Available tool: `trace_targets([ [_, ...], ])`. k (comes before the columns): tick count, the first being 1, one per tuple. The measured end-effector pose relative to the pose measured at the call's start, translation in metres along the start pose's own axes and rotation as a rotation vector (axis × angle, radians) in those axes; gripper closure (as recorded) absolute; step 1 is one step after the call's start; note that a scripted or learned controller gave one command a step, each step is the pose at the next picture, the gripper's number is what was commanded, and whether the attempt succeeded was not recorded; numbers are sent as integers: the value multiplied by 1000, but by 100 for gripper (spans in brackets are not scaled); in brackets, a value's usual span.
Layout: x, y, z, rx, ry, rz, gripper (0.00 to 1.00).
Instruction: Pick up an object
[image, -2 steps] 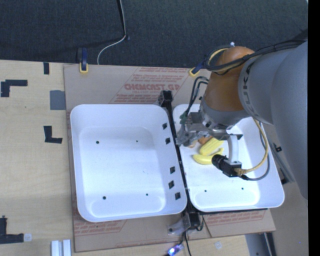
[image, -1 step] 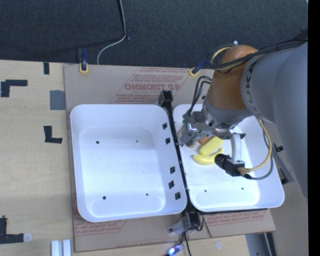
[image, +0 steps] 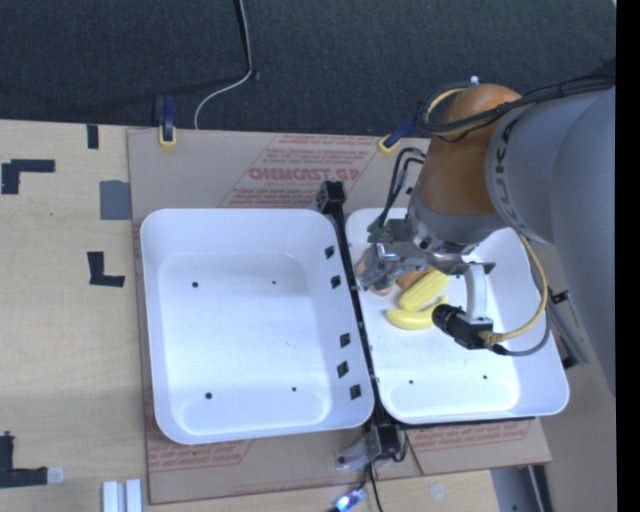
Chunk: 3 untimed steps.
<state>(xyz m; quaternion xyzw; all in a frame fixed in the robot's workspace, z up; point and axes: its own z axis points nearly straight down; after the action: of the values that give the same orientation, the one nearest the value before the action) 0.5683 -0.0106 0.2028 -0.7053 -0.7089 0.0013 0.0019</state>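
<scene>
Reaching in from the right over the right bin (image: 520, 395), low above its far-left part. Yellow banana-like object (image: 418, 300) lying just right of and slightly nearer than the gripper (image: 385, 265), long axis slanting near-left to far-right (a second yellow piece beneath). Finger spread: cannot tell.

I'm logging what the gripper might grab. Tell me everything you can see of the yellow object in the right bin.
The yellow object looks like smooth plastic in two elongated, banana-like lobes: one angled up toward the gripper, one lying flatter below it. It rests on the floor of the right bin, in its upper left part, partly hidden under the wrist. Whether anything grips it cannot be made out.
</scene>
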Motion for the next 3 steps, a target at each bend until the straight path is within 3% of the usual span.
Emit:
trace_targets([
  [3, 1, 0, -28, 4, 1, -3, 100],
])
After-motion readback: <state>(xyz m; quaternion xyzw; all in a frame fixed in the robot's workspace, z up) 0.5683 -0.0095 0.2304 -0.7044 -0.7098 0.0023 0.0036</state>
